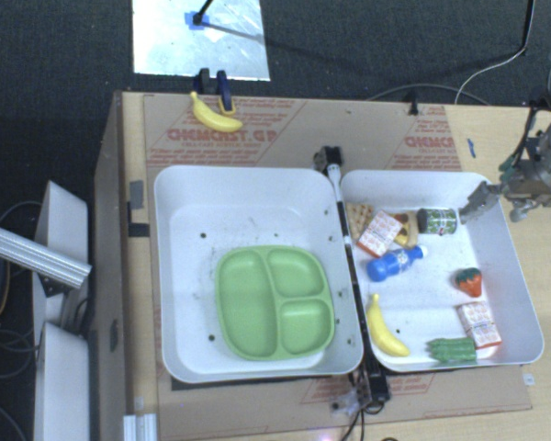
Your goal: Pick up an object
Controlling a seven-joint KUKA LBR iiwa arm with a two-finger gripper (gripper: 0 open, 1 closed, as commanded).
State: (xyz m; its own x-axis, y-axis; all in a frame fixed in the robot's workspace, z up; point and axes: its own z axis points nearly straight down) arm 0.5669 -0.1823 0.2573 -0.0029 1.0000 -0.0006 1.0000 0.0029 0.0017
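Camera view: jaws at the right bin's far right corner, above its rim; cannot tell how they stand. Nothing seen held. In that bin: dark can at far edge, blue bottle beside the left wall, banana at near left corner, strawberry toward right edge. Left bin carries a green divided tray.

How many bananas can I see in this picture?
2. One banana lies in the right bin, near its front left corner. The second banana lies outside the bins, on the cardboard behind the left bin. Clutter could hide more.
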